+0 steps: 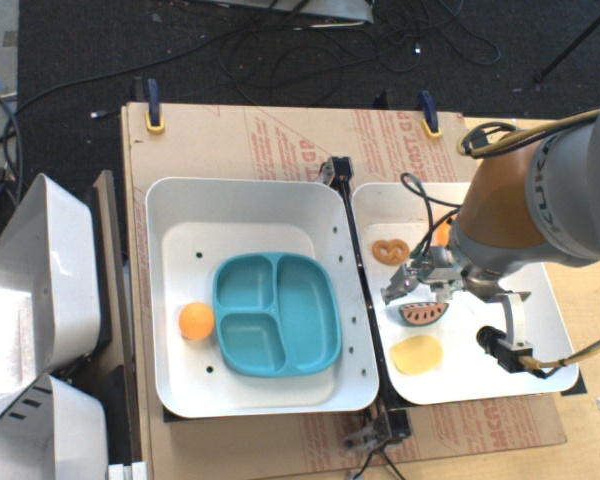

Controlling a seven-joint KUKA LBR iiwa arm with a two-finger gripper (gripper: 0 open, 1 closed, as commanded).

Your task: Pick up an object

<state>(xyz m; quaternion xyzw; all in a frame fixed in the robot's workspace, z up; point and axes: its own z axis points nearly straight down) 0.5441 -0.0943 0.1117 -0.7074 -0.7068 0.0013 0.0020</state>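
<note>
My gripper [416, 280] hangs low over the right bin [552, 313], at the end of the grey and orange arm reaching in from the right. Directly below and touching its outline lies a watermelon slice [424, 314]. A brown pretzel [388, 251] sits just to the upper left of the gripper. A pale yellow round piece [417, 354] lies in front, near the bin's front wall. A small orange object [440, 234] peeks out behind the wrist, partly hidden by it. Nothing is seen held.
The left bin [170, 268] holds a teal divided plate [277, 313] and an orange ball [196, 321] beside its left edge. A black divider bar [358, 258] runs between the bins. A black cable fitting [505, 348] hangs over the right bin's front right.
</note>
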